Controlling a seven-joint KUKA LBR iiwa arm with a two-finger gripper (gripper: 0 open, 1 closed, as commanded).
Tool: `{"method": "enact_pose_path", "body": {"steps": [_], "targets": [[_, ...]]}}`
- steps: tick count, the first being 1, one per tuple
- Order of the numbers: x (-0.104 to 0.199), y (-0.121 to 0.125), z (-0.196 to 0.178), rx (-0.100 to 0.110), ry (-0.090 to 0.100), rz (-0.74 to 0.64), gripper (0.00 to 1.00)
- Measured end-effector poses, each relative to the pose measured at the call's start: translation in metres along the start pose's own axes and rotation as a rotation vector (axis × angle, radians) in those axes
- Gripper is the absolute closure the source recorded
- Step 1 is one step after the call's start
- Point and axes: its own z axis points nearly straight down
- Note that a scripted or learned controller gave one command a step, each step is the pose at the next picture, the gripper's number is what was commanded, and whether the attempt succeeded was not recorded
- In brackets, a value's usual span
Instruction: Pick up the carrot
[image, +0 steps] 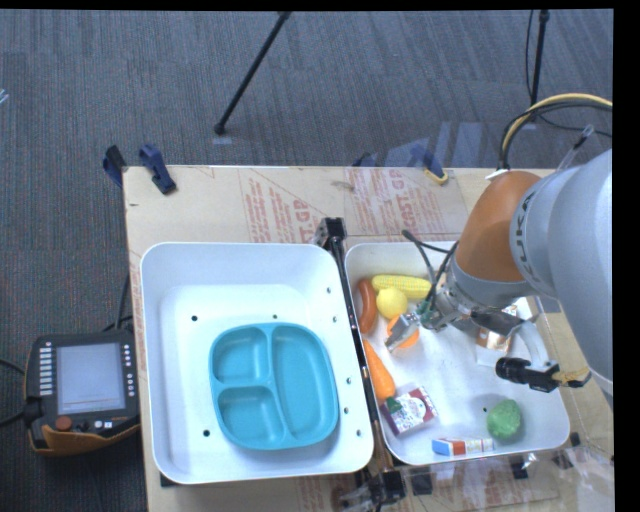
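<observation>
Carrot (379, 371), orange and tapered, lay along right bin's (556, 420) left wall beside a red carton (410, 410) with unreadable label; gripper (408, 328) state could not be told.

You'll find the carrot (379, 370) in the right bin (548, 425), lying flat on the floor hard against the bin's left wall. It is a smooth, bright orange, tapered piece, set lengthwise along that wall on a slight diagonal. Its upper end sits just below the middle of the wall and its lower end points toward the bin's near left corner.
</observation>
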Motion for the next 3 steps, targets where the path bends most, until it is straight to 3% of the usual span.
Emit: {"method": "enact_pose_path", "body": {"steps": [1, 2, 3], "targets": [[0.002, 0.001, -0.009, 0.003, 0.0, -0.008, 1.0], [0.102, 0.02, -0.103, -0.007, 0.001, 0.164, 1.0], [0.179, 0.103, -0.099, 0.001, 0.002, 0.19, 1.0]]}}
